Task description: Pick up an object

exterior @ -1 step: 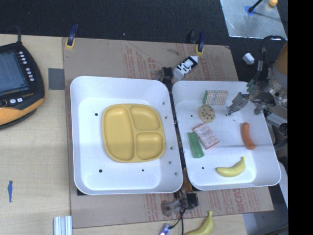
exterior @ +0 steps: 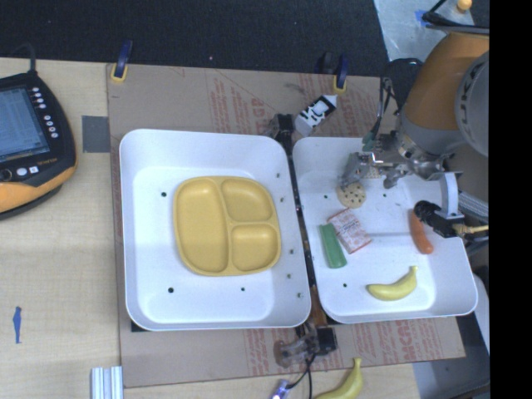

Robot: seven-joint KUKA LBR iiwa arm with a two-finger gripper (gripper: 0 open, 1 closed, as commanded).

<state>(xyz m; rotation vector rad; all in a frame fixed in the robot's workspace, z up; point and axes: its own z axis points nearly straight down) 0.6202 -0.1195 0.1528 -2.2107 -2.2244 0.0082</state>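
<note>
Light wood-grain bench [exterior: 58,256] carries a brown cardboard sheet w/ red print [exterior: 249,98], held at its far edge by blue-and-yellow clamps [exterior: 121,59]. Two shallow white plastic bins sit side by side on the sheet, touching: left bin [exterior: 141,223], right bin [exterior: 453,293]. Far left on bare wood: black-and-orange handheld control pendant w/ lit screen [exterior: 29,140]; grey tape patch [exterior: 96,133] just beside it. Near edge: yellow toy banana [exterior: 347,382] on the cardboard, ribbed silver metal block [exterior: 106,382], small blue mark [exterior: 17,322].
</note>
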